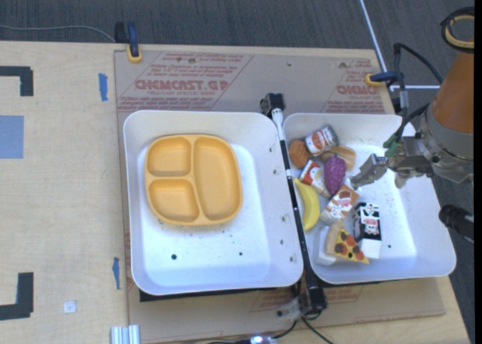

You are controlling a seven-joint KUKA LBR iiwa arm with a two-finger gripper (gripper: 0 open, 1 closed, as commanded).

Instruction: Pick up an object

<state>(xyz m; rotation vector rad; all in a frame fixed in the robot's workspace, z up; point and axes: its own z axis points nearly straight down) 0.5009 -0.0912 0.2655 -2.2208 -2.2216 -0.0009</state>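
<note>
Two shallow white bins sit side by side on a brown board laid over the desk (53, 184). The left bin (151, 260) carries a yellow three-compartment plate (193, 179), lying flat toward the bin's far left part. The right bin (422, 252) holds a cluster of toy food items gathered along its left side: a small red-labelled can (322, 140) at the far end, a brown round piece (299, 154) just beside it, a purple item (334, 175) near the middle, a yellow banana (308, 204) lying along the bin's left wall, a black-and-white carton (369, 222), and a pizza slice (348, 247) at the near end. These items lie touching or just beside one another. The grey arm (452, 120) enters from the right, and its pincer (381, 165) hangs over the right bin, to the right of the purple item and above the carton, pointing left toward the cluster. Its fingers appear spread, with nothing visible between them; none of the toy items is gripped. A blue-and-orange clamp (132, 41) holds the board at its far left corner and another clamp (382, 77) at its far right corner.
</note>
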